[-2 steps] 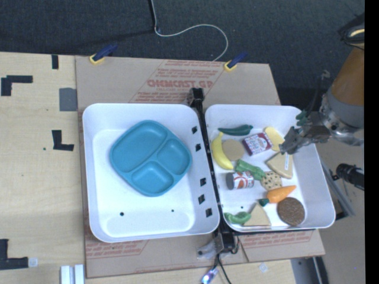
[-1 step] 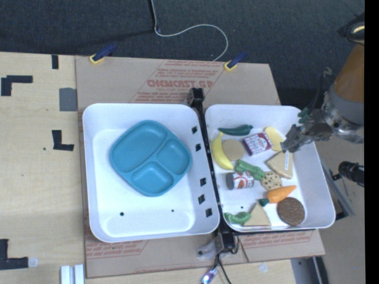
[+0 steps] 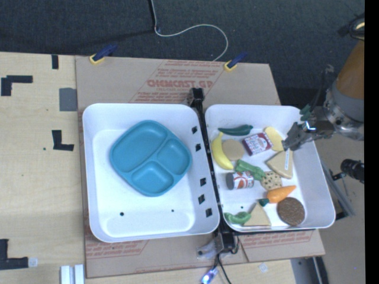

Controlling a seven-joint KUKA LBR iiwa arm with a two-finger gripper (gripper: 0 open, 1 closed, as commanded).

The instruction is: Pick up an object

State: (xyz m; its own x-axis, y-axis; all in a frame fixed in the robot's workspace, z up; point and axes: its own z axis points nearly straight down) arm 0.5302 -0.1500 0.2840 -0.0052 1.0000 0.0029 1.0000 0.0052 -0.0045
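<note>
The right bin (image 3: 314, 176) holds several toy foods: a yellow banana (image 3: 219, 152), a green pepper (image 3: 235, 129), a small red-and-white packet (image 3: 257, 142), a yellow lemon piece (image 3: 274, 137), a cheese wedge (image 3: 281, 164), a red-and-white can (image 3: 240, 181), a carrot (image 3: 280, 193), a brown cookie (image 3: 291, 210) and a sandwich wedge (image 3: 257, 217). My gripper (image 3: 294, 138) hangs over the bin's upper right part, just above the cheese wedge and right of the lemon piece. Nothing shows between its dark fingers.
A blue divided plate (image 3: 151, 157) lies in the left bin (image 3: 100, 218). A black divider with clips (image 3: 204, 158) runs between the bins. The arm's wrist (image 3: 346, 108) stands over the right bin's right rim. A white cable (image 3: 195, 31) loops behind the bins.
</note>
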